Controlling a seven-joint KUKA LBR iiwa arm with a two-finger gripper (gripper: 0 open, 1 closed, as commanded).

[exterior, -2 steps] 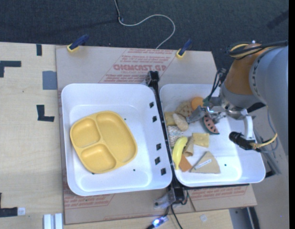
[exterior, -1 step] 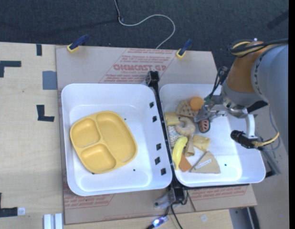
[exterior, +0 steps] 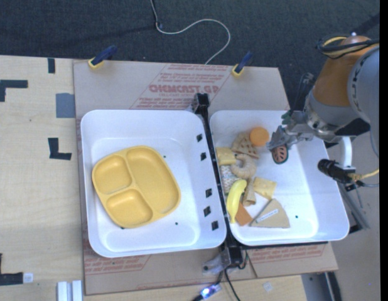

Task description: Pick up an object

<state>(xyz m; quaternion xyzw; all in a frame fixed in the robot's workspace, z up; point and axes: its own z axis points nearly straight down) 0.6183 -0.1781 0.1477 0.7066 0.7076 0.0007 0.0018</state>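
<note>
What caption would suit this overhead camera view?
Robot tool hovers over right bin of toy food; yellow divided plate sits in left bin.

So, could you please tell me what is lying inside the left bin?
The left bin holds one yellow three-compartment tray, lying flat, with nothing visible in its compartments. The bin floor beneath the tray is covered, so anything under it cannot be seen.

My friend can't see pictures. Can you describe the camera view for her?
A grey and orange robot arm reaches from the right over the right white bin, which holds a pile of toy food including a banana. The left bin holds a yellow tray.
</note>
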